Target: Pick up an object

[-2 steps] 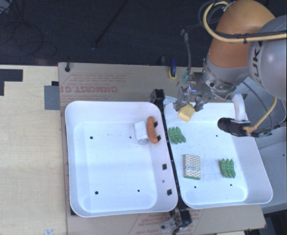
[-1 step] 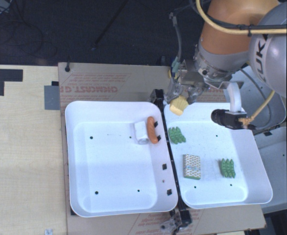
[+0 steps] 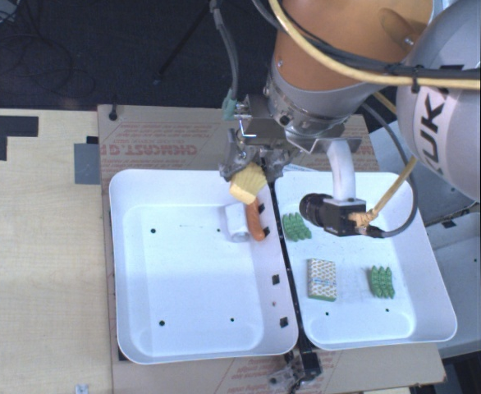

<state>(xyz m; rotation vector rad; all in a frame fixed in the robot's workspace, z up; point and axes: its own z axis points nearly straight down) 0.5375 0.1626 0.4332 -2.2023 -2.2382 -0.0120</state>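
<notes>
Hanging over the top edge where the two bins meet, the claw [image 3: 251,173] has its fingers closed on one yellow block [image 3: 245,189], lifted above the left bin [image 3: 142,302]. Under it lie one white tube [image 3: 237,222] and one orange stick [image 3: 255,222] (side by side, touching). The right bin [image 3: 421,318] holds two green pieces [image 3: 296,226] [image 3: 381,281] and one dotted pad [image 3: 322,279].
</notes>
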